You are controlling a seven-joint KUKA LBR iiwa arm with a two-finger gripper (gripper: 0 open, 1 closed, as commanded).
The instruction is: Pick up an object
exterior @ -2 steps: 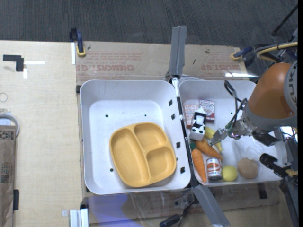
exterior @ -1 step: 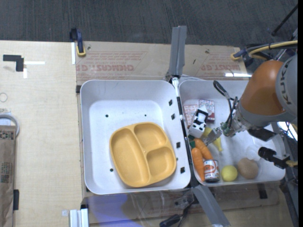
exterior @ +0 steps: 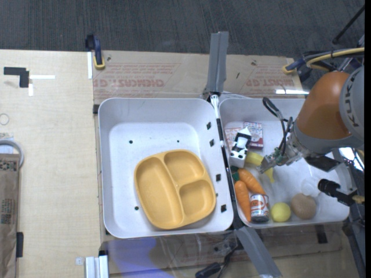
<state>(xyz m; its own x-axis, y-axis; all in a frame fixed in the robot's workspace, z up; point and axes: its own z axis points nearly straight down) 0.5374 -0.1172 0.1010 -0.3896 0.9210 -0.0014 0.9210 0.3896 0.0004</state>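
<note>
My jaws (exterior: 268, 165) hang low over the right bin (exterior: 330, 213), near its middle. I cannot tell if they are released or clenched, because they are small and partly hidden by my wrist.

I take the carrot (exterior: 251, 181) as landmark. It lies just beside my jaws, a little below and to the left of them in the picture, and I cannot tell if it touches them. A second carrot (exterior: 242, 200) lies just left of it, along the bin wall. Above the carrot stands a small milk carton (exterior: 240, 145), in front of a flat red and white packet (exterior: 253, 133). Below the carrot stands a small can (exterior: 259, 207). Right of the can lie a yellow lemon (exterior: 281, 212) and a brown kiwi (exterior: 303, 205).

The left bin (exterior: 116, 155) carries a yellow divided plate (exterior: 174, 188), well apart from the carrot.
</note>
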